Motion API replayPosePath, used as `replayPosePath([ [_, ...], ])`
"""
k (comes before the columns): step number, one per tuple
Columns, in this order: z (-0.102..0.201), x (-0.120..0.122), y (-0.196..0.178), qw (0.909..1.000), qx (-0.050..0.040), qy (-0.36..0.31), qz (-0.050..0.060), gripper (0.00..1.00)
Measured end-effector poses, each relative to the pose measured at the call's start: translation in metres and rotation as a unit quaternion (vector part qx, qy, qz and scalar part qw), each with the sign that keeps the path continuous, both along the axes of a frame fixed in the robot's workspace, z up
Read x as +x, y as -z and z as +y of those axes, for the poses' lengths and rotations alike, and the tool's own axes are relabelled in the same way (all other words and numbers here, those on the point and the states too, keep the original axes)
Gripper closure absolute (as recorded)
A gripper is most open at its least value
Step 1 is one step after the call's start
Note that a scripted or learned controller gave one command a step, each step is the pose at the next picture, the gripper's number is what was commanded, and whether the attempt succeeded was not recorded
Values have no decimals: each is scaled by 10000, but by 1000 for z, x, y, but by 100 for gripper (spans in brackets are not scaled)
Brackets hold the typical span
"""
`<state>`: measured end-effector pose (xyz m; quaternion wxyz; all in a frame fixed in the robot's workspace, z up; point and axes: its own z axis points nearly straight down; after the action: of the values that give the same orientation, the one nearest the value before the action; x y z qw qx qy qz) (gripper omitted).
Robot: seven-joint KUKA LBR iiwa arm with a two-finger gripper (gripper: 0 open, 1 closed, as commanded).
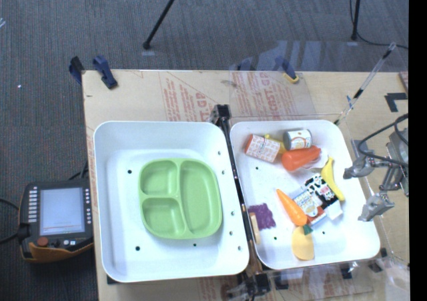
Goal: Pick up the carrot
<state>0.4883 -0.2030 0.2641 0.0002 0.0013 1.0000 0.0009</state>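
A: Where is the carrot?

B: The tapered orange toy carrot (291,206) lies in the right shallow white bin (363,243), a little below the bin's middle. Its thin tip points up and left, and its green stub end points down and right, toward a pale yellow rounded piece (303,246) near the bin's front edge.

A: What sits around it?

B: Just right of it, touching or nearly so, is a small black-and-white patterned carton (316,194), and a yellow toy banana (331,178) curves along that carton's far side. Further up lie a stubby orange-red toy vegetable (301,158), a small tin can on its side (297,139) and an orange and yellow snack box (262,148). A purple knobbly piece (261,215) rests to the carrot's left, near the wall between the bins.

A: And the gripper?

B: The metal two-finger gripper (365,190) hangs over the right rim of that bin, outside the heap of toys. Its two fingers are spread wide apart, one above the other in the picture, and nothing is between them. It is well apart from the carrot, with the carton and the banana between.

A: The other bin?

B: The left shallow white bin (113,246) holds a light green plastic tray with three compartments (181,198), lying flat. On the floor to the left sits a grey handheld control pendant with a screen (59,216).
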Motion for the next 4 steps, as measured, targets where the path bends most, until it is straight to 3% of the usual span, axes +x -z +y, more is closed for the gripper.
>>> replayPosePath([
  [1,35,-1,140,9994,29,328,79,0],
  [2,97,-13,179,9992,11,-387,18,0],
  [3,99,-10,168,9991,6,-419,3,100],
  [4,116,35,175,9972,-4,744,-19,100],
])
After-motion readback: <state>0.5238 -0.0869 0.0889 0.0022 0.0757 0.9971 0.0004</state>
